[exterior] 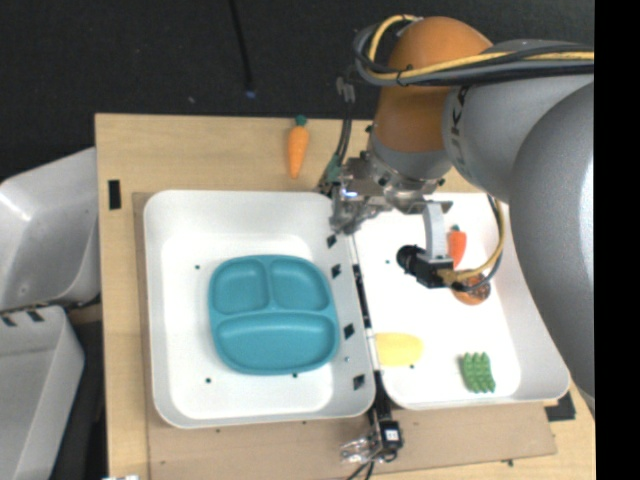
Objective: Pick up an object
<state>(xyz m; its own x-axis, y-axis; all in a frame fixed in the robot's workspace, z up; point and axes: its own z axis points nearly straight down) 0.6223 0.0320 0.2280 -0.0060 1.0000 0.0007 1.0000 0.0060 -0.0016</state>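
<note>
Plainly, the teal plate (270,313) sits mid left bin (165,298), too broad and flat for an easy grab, and a carrot (297,146) lies out on the bench behind the bins. The gripper (352,206) hangs low at the back corner of the right bin (530,358); whether it is released or clenched I cannot tell. Likelier picks lie well apart on that bin's floor, leaving room around each: a yellow piece (398,348) and a green piece (478,372).
</note>
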